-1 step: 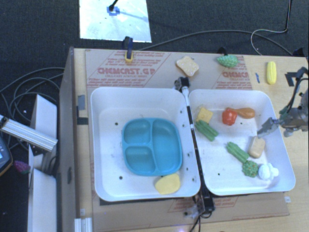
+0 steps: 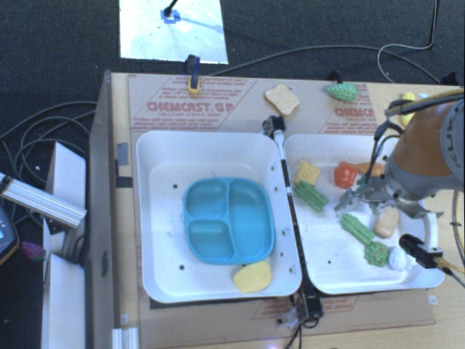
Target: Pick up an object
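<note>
- At 6 o'clock in the left bin, nearest the camera: a yellow lump, touching the near rim of a blue divided plate that lies flat mid-bin.
- At 5 o'clock in the right bin: a green floret piece with a small white ball just beside it at 3 o'clock, the ball blurred and washed out against the white floor.
- Mid-bin: a green stalk, tilted, its far end close under the gripper; a beige piece just beside, partly hidden by the wrist.
- Gripper low over the bin's middle, reaching in from 3 o'clock; dark and blurred, so whether the claw is open or closed cannot be told, and nothing seen gripped in it.
- Toward 10 o'clock: a green ridged piece by the dividing wall, a yellow block beyond it.
- At 12 o'clock: a red piece, something orange behind it half covered by cables.
- Farthest, outside the bins on the bench: a bread slice, a green knobbly toy, a yellow shape cut off by the arm.
</note>
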Controlling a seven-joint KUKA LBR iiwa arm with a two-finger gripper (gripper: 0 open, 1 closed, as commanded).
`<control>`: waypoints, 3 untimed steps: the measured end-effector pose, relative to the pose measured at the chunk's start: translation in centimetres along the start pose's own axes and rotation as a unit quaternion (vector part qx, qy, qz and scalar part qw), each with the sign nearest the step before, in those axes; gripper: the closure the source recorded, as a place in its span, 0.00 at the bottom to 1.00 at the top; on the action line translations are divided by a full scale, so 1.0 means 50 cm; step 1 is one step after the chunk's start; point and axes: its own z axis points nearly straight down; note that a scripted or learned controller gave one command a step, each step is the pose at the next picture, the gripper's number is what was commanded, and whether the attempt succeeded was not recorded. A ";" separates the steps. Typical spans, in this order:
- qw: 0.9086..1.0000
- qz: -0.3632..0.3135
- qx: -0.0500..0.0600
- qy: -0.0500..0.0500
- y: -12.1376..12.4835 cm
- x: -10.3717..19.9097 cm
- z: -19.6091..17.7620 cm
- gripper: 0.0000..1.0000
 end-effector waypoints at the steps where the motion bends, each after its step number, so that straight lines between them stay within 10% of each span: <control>1: 1.000 0.001 -0.002 -0.001 -0.060 0.023 0.056 0.00; 2: 1.000 0.000 -0.003 0.000 -0.058 0.024 0.034 1.00; 3: 1.000 0.000 -0.003 0.000 -0.009 0.148 -0.146 1.00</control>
